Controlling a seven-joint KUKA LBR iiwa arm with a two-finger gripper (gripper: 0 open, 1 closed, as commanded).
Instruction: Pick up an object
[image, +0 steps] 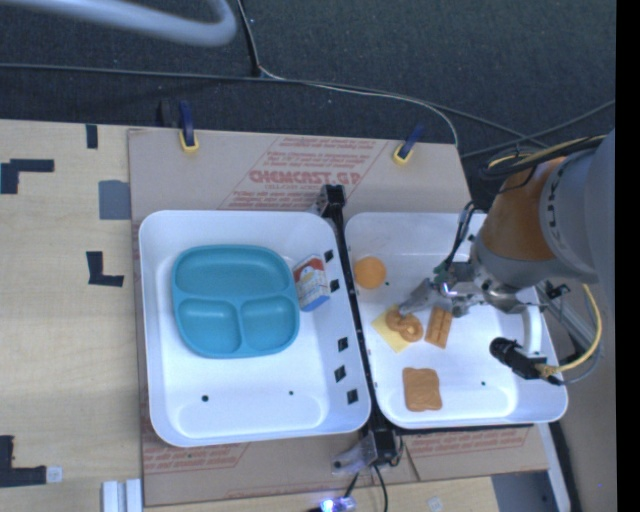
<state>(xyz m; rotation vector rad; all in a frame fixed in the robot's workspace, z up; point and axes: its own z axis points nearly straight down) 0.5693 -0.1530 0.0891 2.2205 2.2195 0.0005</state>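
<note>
Grey fingers of my gripper (412, 312) reach leftward and down into the right bin (500, 405); whether they are parted or closed I cannot tell at this size. Their tips sit at the brown lump (405, 327) lying on the yellow slab (393, 333), so my nearest target is directly under me. Just right of it stands the tan stick (438, 327), long axis nearly up-down in view. Farther out: the orange ball (370, 272) up-left, the toast (421, 389) below.
</note>
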